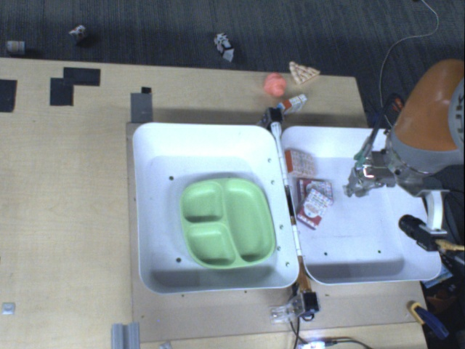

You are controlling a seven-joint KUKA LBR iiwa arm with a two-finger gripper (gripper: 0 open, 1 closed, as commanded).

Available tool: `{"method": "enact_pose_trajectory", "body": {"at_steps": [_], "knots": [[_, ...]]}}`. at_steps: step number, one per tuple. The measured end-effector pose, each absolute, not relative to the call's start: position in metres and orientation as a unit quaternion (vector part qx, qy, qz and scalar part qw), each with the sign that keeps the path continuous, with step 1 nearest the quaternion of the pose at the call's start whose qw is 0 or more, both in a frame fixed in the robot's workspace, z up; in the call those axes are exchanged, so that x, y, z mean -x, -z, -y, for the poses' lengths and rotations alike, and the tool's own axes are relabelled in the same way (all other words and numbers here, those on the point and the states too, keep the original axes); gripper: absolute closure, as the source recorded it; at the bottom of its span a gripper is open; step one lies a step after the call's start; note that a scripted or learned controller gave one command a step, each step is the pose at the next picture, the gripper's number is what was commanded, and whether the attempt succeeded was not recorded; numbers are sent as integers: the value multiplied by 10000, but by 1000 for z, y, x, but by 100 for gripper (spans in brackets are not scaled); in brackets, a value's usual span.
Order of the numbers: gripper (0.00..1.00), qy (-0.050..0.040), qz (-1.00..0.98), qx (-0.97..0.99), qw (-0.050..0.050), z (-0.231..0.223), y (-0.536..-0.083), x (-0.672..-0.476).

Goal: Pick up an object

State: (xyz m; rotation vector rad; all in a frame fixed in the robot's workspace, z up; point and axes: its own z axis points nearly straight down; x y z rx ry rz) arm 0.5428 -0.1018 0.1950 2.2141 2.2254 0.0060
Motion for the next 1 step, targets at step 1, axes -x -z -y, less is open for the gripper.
{"method": "enact_pose_trajectory", "body": {"at_steps": [1], "knots": [[100, -3, -7080, -7062, 20, 187, -188, -552]]}}
